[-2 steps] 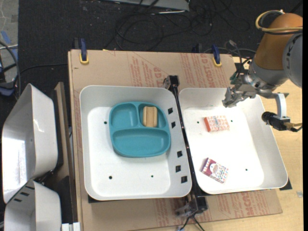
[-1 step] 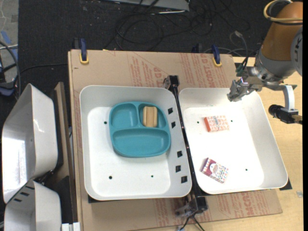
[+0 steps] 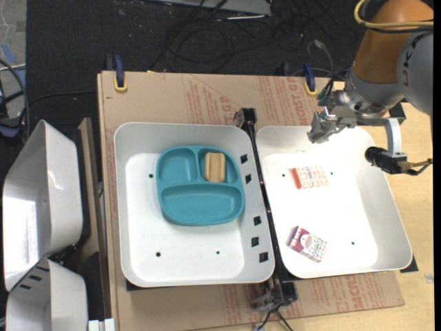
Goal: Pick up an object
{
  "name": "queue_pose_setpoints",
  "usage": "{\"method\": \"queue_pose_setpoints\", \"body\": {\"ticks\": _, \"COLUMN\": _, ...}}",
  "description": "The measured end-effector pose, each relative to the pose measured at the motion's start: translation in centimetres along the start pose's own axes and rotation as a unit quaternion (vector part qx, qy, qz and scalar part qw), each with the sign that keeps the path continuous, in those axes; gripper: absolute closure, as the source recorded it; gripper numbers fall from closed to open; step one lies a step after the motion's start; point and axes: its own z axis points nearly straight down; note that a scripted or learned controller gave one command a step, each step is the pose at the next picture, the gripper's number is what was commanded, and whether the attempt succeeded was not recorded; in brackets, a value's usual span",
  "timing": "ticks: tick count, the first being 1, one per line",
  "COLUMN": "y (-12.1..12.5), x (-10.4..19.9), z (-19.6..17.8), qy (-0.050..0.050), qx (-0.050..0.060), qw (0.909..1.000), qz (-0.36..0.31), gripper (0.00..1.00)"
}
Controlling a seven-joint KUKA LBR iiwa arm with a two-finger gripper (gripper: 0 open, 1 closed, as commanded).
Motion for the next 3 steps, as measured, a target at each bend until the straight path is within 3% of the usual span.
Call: {"method": "queue_pose_setpoints", "body": {"ticks": 3, "y": -1.0, "x": 15.9, "z": -1.4, "qy": 0.001, "qx": 0.001, "qw": 1.0000, "qz": -0.001, "gripper": 1.00}}
